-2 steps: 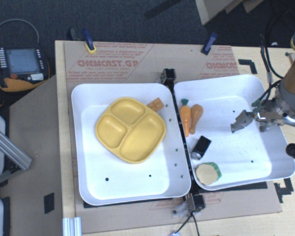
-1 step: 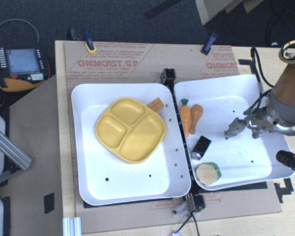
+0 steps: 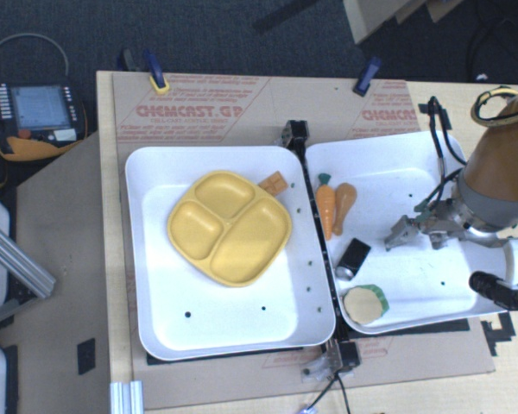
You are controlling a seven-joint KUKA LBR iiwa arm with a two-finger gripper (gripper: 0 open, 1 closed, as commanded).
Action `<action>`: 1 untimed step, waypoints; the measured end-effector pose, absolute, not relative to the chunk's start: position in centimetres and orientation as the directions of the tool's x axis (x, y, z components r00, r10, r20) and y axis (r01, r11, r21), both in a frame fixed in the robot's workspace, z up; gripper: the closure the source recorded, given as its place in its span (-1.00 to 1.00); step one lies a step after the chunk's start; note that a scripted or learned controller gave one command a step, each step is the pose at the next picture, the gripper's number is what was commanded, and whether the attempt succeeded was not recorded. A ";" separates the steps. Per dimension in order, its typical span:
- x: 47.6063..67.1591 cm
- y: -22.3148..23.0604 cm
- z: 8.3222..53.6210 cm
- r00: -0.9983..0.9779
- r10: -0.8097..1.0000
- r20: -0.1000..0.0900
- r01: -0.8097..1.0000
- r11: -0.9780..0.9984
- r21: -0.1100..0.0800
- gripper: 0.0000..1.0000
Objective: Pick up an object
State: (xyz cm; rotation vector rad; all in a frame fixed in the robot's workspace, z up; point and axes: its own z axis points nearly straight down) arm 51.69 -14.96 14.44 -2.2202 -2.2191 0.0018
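My gripper [image 3: 414, 238] hangs over the right bin [image 3: 414, 166], toward its right side, open with only bare white floor between its fingers. A toy carrot [image 3: 326, 209] and an orange piece [image 3: 344, 201] beside it lie at the bin's upper left. A small black block [image 3: 354, 257] lies left of the gripper, a little apart from it. A round cream and green item [image 3: 364, 304] rests in the bin's front left corner.
The left bin [image 3: 147, 257] holds a yellow divided plate [image 3: 230, 228] with a small brown block [image 3: 274, 184] at its upper right edge. A black divider runs between the bins. The arm's orange band [image 3: 501, 162] stands above the right bin's right edge.
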 end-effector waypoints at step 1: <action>51.7 -15.0 9.4 0.001 1.000 -0.001 1.000 -0.001 -0.002 -1.00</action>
